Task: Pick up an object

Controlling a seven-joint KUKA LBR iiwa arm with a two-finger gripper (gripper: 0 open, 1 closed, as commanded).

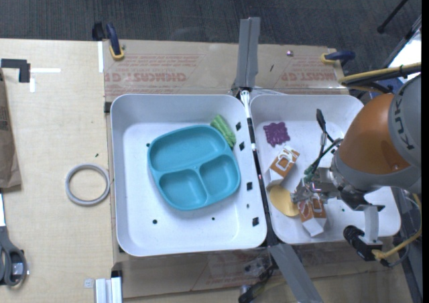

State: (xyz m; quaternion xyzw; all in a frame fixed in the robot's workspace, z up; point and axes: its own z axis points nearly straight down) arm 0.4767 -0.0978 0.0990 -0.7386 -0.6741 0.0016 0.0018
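Right white bin (348, 104): claw (310, 196), grip state unclear, over an orange-and-white carton (313, 216) beside a yellow spoon-like piece (283, 201).

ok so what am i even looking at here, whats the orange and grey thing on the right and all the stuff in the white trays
One camera looks down at a slant on a bench with two white bins. The grey and orange shape is a robot arm reaching in from the right; its claw hangs low over the right bin. That bin holds a purple toy, an orange and white carton, a yellow piece and another small carton. The left bin holds a blue divided plate and a green item. Whether the claw grips anything is unclear.
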